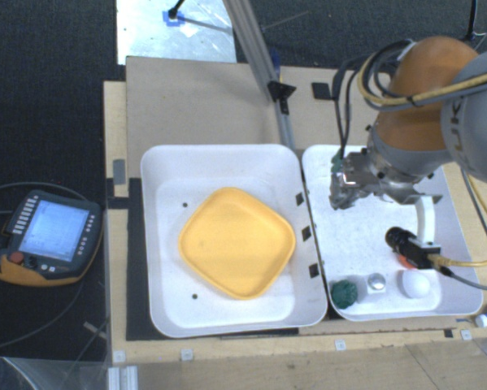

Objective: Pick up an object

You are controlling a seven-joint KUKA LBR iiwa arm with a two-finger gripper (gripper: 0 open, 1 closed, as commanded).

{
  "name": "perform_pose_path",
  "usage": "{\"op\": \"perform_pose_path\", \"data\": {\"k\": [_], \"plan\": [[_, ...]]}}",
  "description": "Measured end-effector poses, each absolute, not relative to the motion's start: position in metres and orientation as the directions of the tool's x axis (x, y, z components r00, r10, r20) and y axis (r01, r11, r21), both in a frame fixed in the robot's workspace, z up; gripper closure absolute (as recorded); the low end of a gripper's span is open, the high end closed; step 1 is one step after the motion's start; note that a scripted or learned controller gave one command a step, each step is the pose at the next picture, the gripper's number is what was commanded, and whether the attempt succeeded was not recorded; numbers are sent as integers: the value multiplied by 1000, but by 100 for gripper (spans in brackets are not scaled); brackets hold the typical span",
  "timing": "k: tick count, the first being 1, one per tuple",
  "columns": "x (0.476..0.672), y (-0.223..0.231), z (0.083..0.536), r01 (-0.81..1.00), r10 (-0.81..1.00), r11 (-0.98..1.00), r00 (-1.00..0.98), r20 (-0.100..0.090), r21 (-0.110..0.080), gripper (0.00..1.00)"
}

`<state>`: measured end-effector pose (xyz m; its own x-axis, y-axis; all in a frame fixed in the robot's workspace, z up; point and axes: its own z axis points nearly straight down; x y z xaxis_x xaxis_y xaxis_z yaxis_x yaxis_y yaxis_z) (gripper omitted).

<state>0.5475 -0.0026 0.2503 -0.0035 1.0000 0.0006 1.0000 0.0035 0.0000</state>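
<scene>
Worktop: a tan board on dark flooring, carrying two shallow white bins side by side; a teach pendant (44, 236) lies off the board at the left of the frame.
Left bin (166, 299): holds one broad yellow plate (236, 240), lying flat near the middle.
Right bin (353, 242): three small things sit in a row along its lower edge: a green lump (345, 292) at the lower left corner, a small silver piece (376, 282) just beside it, and a white ball (415, 283) further right.
Gripper (343, 192): hangs over the upper left part of the right bin, close to the wall shared with the left bin and well apart from the row of small things.
Grip state: cannot tell from this slant whether it stands wide or narrow; nothing is seen held.
Step in hand: probably choosing and closing in on a target.
Doing it well: the green lump looks the easiest choice, soft and bulky. Come straight down over its middle, keeping clear of the corner walls and the silver piece. The ball may roll away, and the plate looks too wide and flat to pinch.
</scene>
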Motion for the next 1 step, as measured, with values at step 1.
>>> {"op": "perform_pose_path", "data": {"k": [1], "plan": [[544, 49, 254, 1000, 1000, 5, -5, 1, 0, 100]]}}
